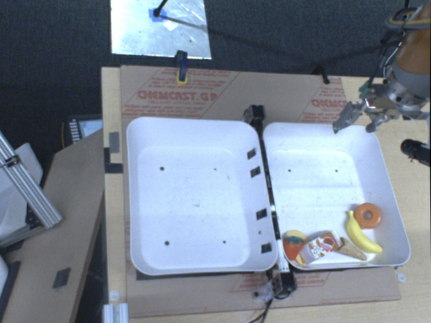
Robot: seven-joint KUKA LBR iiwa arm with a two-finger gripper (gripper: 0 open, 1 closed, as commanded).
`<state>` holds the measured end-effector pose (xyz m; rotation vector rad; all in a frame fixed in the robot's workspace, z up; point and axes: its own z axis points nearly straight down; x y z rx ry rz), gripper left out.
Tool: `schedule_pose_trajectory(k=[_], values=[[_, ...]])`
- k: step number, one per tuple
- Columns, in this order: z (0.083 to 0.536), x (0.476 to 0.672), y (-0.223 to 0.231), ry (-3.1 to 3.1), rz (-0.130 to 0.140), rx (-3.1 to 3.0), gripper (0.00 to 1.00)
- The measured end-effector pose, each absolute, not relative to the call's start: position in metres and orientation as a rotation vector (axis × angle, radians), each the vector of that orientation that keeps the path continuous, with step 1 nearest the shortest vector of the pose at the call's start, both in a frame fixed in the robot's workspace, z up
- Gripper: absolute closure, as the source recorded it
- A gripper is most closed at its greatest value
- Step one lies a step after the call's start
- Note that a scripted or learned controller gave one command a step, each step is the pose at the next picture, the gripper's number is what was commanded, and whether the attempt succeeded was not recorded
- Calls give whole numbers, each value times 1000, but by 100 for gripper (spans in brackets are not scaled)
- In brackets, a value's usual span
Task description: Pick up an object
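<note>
My gripper (pixel 358 119) hangs above the far right corner of the right bin (pixel 316 180), its two fingers spread apart with nothing between them. Well below it, along the bin's near edge, lie the objects: a yellow banana (pixel 362 236), an orange round piece (pixel 368 214) beside the banana's upper end, a red and white packet (pixel 318 247), a small orange and red fruit (pixel 293 242) at the near left corner, and a tan wedge (pixel 351 250). The gripper is far from all of them.
The left bin (pixel 192 194) sits beside the right one, joined by a black clipped seam (pixel 262 180). Both rest on a cardboard sheet (pixel 222 89). A shiny metal plate (pixel 160 19) lies on the dark floor behind. A metal rail (pixel 27 187) stands at left.
</note>
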<state>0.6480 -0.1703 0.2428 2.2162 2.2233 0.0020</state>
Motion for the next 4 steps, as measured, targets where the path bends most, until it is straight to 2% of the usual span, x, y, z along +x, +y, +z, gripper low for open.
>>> schedule_pose_trajectory(k=[1,2,3,4], values=[[340,648,-127,2225,13,2204,0],[456,639,-57,2227,20,2198,0],[543,587,-25,2226,16,2205,0],[536,533,-35,2221,3,2221,0]])
